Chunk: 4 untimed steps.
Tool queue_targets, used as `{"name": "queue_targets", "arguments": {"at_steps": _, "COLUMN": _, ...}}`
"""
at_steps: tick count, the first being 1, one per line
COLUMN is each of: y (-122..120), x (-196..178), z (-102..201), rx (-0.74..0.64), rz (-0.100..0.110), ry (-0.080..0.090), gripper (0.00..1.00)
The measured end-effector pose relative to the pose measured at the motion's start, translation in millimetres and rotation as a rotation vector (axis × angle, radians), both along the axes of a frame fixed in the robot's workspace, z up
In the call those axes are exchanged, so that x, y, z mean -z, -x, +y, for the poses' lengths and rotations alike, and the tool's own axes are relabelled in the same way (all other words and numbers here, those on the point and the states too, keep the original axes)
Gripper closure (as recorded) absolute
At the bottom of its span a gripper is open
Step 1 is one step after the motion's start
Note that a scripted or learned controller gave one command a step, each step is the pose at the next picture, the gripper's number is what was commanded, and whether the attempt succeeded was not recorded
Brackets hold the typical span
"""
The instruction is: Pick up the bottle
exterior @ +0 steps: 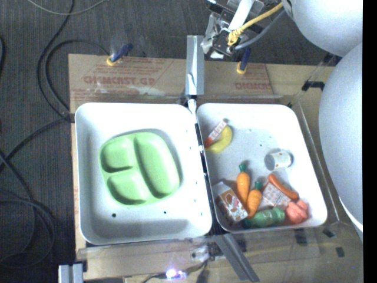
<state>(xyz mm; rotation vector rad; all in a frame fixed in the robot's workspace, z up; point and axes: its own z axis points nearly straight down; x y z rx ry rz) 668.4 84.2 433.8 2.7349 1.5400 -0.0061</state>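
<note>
Well apart: claw up past the bins' far edge, over the desk; small red-and-white bottle in the right bin, far-left corner, touching a banana. Claw apart or together: cannot tell, blurred behind a yellow cable.

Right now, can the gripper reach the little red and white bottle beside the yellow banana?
Probably yes: nothing covers the little red and white bottle in the right white bin, though the yellow banana lies close beside it. The gripper hangs beyond the bin's far edge.
</note>
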Motion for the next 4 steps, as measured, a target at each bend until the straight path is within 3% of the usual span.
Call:
{"name": "queue_targets", "arguments": {"at_steps": 1, "y": 24, "x": 134, "z": 43, "rx": -0.001, "rz": 0.004, "ry": -0.002, "gripper": 1.0}}
{"name": "queue_targets", "arguments": {"at_steps": 2, "y": 24, "x": 126, "z": 43, "rx": -0.003, "rz": 0.008, "ry": 0.0, "gripper": 1.0}}
{"name": "queue_targets", "arguments": {"at_steps": 3, "y": 0, "x": 81, "z": 4, "rx": -0.197, "rz": 0.0, "ry": -0.001, "gripper": 1.0}}
{"name": "queue_targets", "arguments": {"at_steps": 4, "y": 1, "x": 128, "z": 76, "rx": -0.153, "rz": 0.003, "ry": -0.002, "gripper": 1.0}}
